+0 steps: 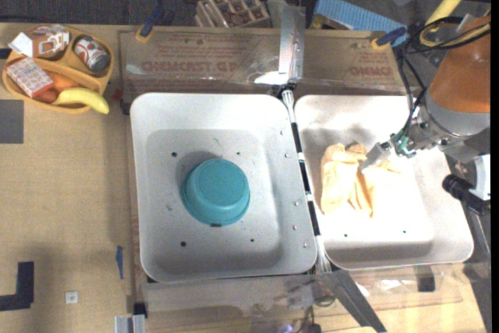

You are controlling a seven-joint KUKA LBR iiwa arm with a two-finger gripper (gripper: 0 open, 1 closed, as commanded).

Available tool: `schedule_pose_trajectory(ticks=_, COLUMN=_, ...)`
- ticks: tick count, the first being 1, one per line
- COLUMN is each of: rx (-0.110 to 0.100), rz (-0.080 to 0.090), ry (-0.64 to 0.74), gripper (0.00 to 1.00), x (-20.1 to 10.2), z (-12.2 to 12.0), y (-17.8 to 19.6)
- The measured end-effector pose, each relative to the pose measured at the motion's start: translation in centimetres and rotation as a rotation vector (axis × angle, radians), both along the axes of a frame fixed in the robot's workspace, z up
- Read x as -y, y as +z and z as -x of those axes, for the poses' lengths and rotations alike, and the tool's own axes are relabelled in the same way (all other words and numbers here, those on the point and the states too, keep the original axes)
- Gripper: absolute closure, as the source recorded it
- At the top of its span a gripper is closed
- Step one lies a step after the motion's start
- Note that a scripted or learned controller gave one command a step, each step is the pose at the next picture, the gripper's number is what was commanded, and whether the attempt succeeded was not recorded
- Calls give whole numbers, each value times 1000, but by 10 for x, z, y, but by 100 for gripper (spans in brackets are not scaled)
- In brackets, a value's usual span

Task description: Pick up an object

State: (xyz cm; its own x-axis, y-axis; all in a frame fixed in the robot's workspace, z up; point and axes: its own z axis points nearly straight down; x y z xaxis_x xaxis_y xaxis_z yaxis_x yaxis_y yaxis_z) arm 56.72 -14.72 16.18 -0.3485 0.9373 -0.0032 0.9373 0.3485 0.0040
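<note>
I see the crumpled pale yellow cloth (348, 178) lying in the right white bin (444, 242), towards its left side. The two-finger gripper (376, 157) reaches in from the right, its tips right at the cloth's upper right edge, touching or just over it. I cannot tell how its jaws stand. In the left white bin (156, 129) sits an upturned teal plastic bowl (217, 191)

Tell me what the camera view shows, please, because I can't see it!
A grey robot arm with an orange band reaches from the right, its end effector at a crumpled pale yellow cloth in the right shallow white bin. The left shallow white bin holds an upside-down round teal bowl.
</note>
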Motion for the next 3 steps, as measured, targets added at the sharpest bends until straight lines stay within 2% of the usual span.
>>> schedule_pose_trajectory(ticks=1, rx=7, rz=1, ry=62, gripper=0, x=-20, z=9, y=-70)
schedule_pose_trajectory(ticks=2, rx=12, rz=1, ry=58, gripper=100, x=-19, z=8, y=-59)
schedule_pose_trajectory(ticks=3, rx=-2, rz=0, ry=10, gripper=100, x=-83, z=-37, y=56)
